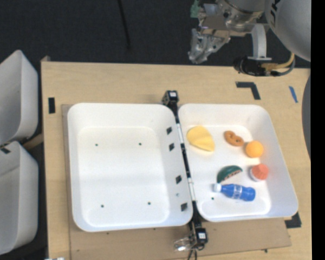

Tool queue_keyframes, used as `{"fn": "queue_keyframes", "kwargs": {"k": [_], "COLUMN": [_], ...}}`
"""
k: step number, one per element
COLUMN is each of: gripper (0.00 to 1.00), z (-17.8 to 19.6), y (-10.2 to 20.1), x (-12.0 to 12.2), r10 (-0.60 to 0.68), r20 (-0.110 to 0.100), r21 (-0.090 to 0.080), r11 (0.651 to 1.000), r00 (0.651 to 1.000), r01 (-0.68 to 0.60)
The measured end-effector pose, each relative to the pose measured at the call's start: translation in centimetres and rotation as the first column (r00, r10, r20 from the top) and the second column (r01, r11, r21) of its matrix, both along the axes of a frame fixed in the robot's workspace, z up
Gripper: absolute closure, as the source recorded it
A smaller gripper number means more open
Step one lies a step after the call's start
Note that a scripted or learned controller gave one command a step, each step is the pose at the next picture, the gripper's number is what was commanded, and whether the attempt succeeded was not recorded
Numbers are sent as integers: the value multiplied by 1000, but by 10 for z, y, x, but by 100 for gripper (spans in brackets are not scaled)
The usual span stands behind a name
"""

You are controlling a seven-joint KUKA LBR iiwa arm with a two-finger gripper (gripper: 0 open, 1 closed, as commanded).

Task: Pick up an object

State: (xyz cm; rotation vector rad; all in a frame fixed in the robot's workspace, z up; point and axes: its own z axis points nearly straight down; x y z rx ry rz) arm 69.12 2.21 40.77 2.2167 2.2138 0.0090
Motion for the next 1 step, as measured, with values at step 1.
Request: {"fn": "queue_keyframes", "kwargs": {"k": [1], "gripper": [100], "z": [-126], "y": [57], "x": [-3], "r10": [6], "r20": [-27], "r21": [1], "r11": [1000], "r00": [1000], "r01": [-6]}}
